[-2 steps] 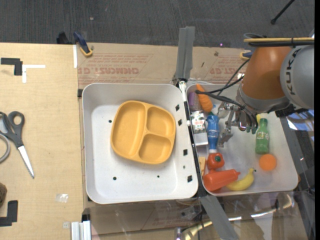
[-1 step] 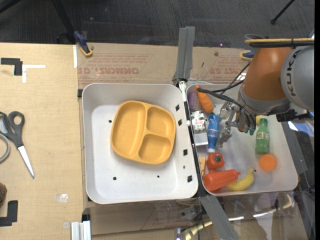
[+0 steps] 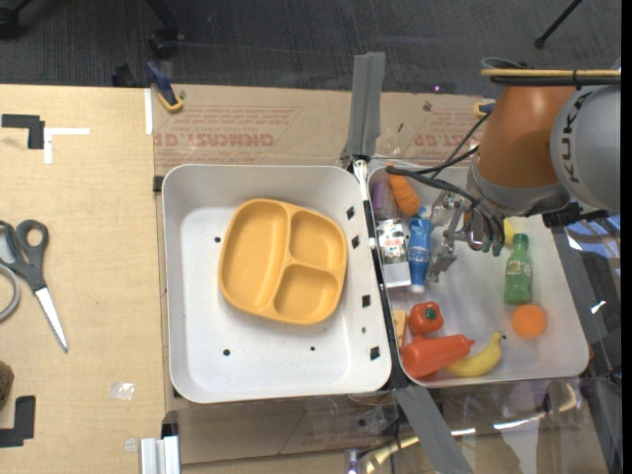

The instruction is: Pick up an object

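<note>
A light wooden bench [image 3: 79, 314] fills the left of the frame, with scissors [image 3: 35, 275] lying at its left edge. Flattened cardboard [image 3: 257, 126] covers its upper middle. Two shallow white bins sit side by side: the left bin [image 3: 188, 363] at centre, the right bin [image 3: 563, 354] toward the lower right.
</note>
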